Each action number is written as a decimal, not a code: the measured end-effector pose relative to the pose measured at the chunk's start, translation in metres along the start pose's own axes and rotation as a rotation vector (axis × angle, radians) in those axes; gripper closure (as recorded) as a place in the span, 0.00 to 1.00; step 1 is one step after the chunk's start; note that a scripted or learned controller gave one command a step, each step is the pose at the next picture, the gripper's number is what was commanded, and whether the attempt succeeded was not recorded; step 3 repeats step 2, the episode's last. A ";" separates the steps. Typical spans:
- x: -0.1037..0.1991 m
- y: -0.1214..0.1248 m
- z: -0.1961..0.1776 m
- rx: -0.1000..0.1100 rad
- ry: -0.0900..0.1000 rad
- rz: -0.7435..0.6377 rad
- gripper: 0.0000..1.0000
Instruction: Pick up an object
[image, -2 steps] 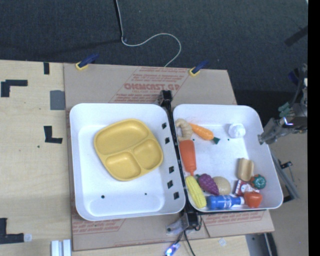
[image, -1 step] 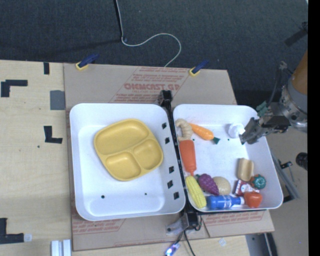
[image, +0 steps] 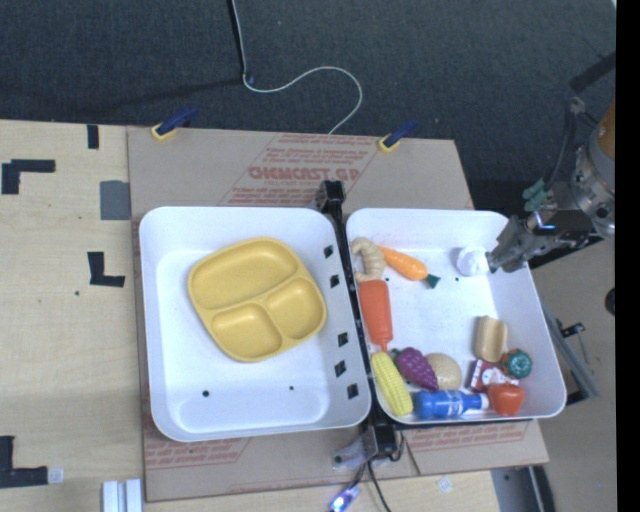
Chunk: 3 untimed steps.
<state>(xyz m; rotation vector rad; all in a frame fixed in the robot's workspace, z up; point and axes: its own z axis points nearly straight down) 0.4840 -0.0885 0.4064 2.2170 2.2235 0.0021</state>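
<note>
While the gripper (image: 500, 255) hangs at the right bin's (image: 450, 318) upper right rim, whether it is spread or closed I cannot tell. Just to its left, a small white object (image: 468, 261) lies inside that bin, close to it, but contact cannot be made out.

The other toys are in the same bin. A carrot (image: 405, 264) lies near the top. A cream piece (image: 369, 259) and an orange-red piece (image: 377, 311) run down the left wall. A corn cob (image: 391, 383), a purple piece (image: 415, 367) and a beige ball (image: 444, 371) sit low, with a blue bottle (image: 447, 405) along the bottom wall. A tan piece (image: 488, 338), a green and red ball (image: 517, 364) and a red piece (image: 505, 399) crowd the lower right corner.

The left bin (image: 170, 330) bears a yellow plate (image: 257, 298) with three compartments.
</note>
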 end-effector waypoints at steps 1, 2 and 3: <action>0.058 -0.002 0.118 0.015 0.002 -0.003 1.00; 0.115 0.000 0.027 -0.004 0.002 -0.006 1.00; 0.115 0.000 0.027 -0.004 0.002 -0.006 1.00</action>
